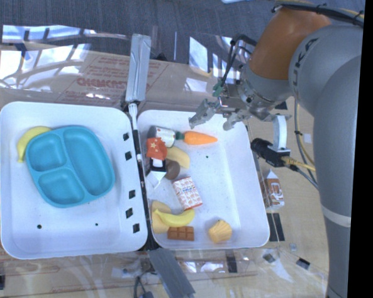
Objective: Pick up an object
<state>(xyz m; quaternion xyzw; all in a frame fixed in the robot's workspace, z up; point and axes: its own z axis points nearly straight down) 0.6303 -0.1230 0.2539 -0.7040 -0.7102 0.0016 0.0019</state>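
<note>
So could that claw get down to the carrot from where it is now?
Probably yes. The gripper hangs with its fingers spread just above the back edge of the right bin, and the carrot lies right below it with nothing on top. A small carton touches its leafy end, which might get nudged.

The yellow banana (31, 137) tucks under the blue divided plate (71, 164) — only its curved end shows. The arm (332, 78) runs off the top edge — base unseen.

Gripper (213, 118) open above right bin (249, 199), carrot (200, 138) just below, blue tray (72, 165) in left bin (5, 222)
</note>
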